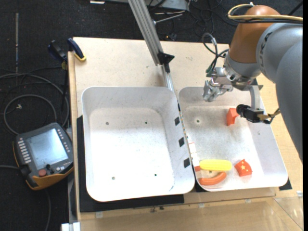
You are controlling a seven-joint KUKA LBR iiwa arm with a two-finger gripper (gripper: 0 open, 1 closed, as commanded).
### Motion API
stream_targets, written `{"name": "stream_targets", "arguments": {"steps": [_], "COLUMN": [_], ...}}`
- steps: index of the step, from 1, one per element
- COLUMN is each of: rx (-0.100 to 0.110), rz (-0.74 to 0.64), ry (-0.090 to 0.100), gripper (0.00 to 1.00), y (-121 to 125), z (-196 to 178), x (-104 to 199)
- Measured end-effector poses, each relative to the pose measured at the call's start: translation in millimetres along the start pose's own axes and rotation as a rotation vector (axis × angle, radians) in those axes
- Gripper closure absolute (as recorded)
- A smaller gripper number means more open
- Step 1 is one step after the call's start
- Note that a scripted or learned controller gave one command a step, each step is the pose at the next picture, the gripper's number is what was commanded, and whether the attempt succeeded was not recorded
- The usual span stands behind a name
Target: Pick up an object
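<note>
So here's my grey arm with the orange band (255, 32) hanging over the right-hand shallow white plastic bin (269, 150), with my little metal two-finger gripper (210, 94) sitting up by that bin's far rim, toward its left end. It's above the floor and carrying nothing as far as I can see. Whether it's spread or pinched I honestly can't tell from this angle, the tip is just a small shiny blur.

Everything pickable is in that same bin. The small orange block (232, 117) is closest, just toward the near side and a bit right of my gripper. Down at the bin's near rim there's a cluster: a yellow banana-shaped toy (215, 165) lying right on top of an orange-red curved sausage-looking piece (212, 178), and just right of them a small red wedge with a pale dot (243, 168). The other white bin (127, 146), left of this one, isn't my concern.

My take on doing this well: go for the orange block. It's alone, well apart from the cluster, so nothing gets nudged on the way down. I'd centre over it first, line the jaws across its narrow side, then drop straight. The banana pair is touching and tucked against the rim, so I reckon that's a likely miss or a double grab.
</note>
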State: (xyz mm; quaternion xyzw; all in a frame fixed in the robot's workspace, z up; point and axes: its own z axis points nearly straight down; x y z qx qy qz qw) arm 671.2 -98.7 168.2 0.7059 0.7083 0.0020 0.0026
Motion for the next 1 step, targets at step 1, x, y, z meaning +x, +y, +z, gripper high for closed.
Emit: {"name": "stream_targets", "arguments": {"steps": [1], "rx": [0.000], "rz": [0.000], "ry": [0.000], "gripper": [1.00], "y": [4.9], "z": [-43.7], "x": [-0.5]}}
